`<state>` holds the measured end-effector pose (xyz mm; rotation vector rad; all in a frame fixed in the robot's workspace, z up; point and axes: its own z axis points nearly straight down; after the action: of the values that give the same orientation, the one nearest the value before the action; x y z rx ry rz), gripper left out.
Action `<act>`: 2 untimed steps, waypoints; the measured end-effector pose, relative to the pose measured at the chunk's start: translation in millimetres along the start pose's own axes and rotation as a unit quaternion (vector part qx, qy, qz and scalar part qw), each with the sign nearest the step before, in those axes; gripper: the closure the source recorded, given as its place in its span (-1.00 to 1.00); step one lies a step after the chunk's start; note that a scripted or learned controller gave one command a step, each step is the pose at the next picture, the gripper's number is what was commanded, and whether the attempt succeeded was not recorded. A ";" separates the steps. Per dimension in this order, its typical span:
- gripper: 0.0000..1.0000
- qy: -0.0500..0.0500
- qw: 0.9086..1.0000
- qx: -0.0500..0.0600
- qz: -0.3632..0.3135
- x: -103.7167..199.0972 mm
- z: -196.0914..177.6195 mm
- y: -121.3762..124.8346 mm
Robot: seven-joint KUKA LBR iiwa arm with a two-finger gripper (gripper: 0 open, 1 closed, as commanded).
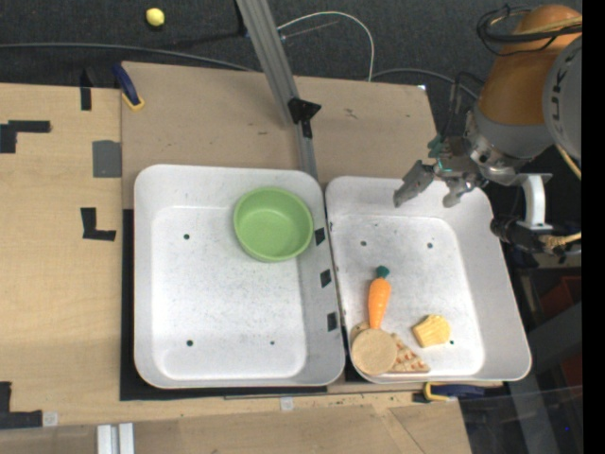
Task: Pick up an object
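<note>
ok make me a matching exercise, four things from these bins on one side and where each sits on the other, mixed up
Things:
1. green bowl
2. toy carrot
3. yellow cheese piece
4. claw

Places:
A. right bin, near its front right corner
B. above the right bin's far edge
C. left bin, far right part
D. middle of the right bin, green top pointing away

Pairs: 1-C, 2-D, 3-A, 4-B

My bench (57, 282) is pale wood, with a darker brown board (217, 121) laid over it and reaching toward the far edge. Black tape marks (95, 223) sit on the pale wood left of that board, beside a grey patch (107, 158). A grey metal post (269, 50) slants up from the board's far middle. Beyond the board lies dark carpet (76, 8), where a small yellow ball (155, 16) rests and thin cables (326, 22) loop.
</note>
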<state>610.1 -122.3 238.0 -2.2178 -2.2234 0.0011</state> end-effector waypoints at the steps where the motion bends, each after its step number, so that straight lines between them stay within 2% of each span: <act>1: -1.00 0.000 1.000 0.000 0.000 0.0 0.0 0.0; 2: -1.00 0.000 1.000 0.002 0.000 3.7 46.7 -7.6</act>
<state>602.4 -118.5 191.3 -2.2166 -2.2208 0.0069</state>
